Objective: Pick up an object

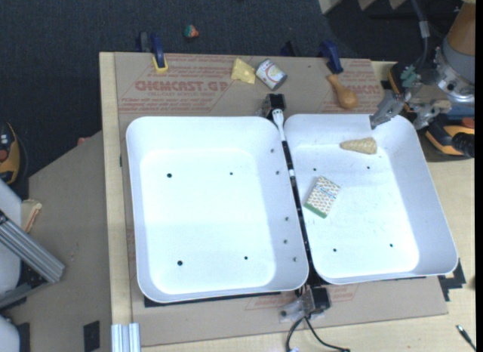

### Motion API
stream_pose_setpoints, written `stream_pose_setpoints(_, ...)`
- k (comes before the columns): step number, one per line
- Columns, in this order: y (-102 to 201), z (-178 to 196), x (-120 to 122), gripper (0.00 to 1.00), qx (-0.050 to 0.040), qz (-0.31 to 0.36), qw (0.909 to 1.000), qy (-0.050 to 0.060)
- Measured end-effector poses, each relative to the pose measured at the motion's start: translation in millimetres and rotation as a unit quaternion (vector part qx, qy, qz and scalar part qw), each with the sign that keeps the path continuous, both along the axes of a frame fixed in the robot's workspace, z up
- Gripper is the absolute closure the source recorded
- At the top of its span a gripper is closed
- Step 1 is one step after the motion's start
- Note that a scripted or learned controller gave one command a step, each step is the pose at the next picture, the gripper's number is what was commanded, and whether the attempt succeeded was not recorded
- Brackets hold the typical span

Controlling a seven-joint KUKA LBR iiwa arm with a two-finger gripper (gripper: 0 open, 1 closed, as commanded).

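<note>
The right bin [423, 214] is serving as the landmark. A tan cone-shaped piece [359, 146] is lying inside it near the far wall, and a small green-and-white patterned packet [322, 196] is resting closer to its left wall, well apart from the cone. The gripper [392, 109] is hovering just above the bin's far right corner (nothing is sitting between its fingers), and whether it is spread or closed I cannot tell. Beyond the bin's far rim, on the cardboard [189, 84], an orange-brown pear-like toy [343, 92], a yellow wedge [243, 72] and a small silver-white box [271, 74] are lying.
</note>
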State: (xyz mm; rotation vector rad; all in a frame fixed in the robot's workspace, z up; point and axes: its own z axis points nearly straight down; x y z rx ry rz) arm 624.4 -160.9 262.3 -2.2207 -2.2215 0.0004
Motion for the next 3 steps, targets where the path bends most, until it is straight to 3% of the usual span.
stream_pose_setpoints(1, 0.0, 11.1, 0.7, 1.00, -0.0007, 0.000, 1.0000, -0.002)
stream_pose_setpoints(2, -68.5, 115.4, -52.4, 1.00, -0.0040, -0.004, 1.0000, -0.006)
stream_pose_setpoints(3, -63.3, 138.1, -99.7, 1.00, -0.0004, -0.001, 1.0000, -0.001)
